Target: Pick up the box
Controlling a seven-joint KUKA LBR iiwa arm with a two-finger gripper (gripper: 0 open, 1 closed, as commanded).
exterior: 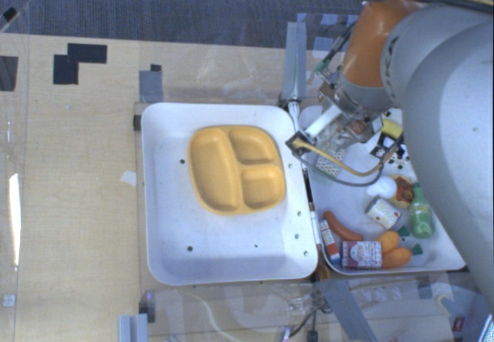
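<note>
The arm reaches in from the right, grey bulk and orange band (369,39) over the right bin (448,259). The gripper (333,149) hangs low over that bin's upper left part, close to the wall shared with the left bin (166,255). Whether it is spread or pinched together, I cannot tell; the hardware blurs together there.

Now the box (361,255): red and white, lying flat well below the gripper and a touch to its right, at the bin's near edge. Its long axis runs roughly left to right, nearly level with that edge. It is apart from the gripper.

Around the box: a red sausage-like piece (343,226) just above-left, an orange piece (394,249) touching its right end. Further right, a green bottle (421,217) and a small white can (382,212). Left of the gripper, a yellow divided tray (235,169) sits in the left bin.
</note>
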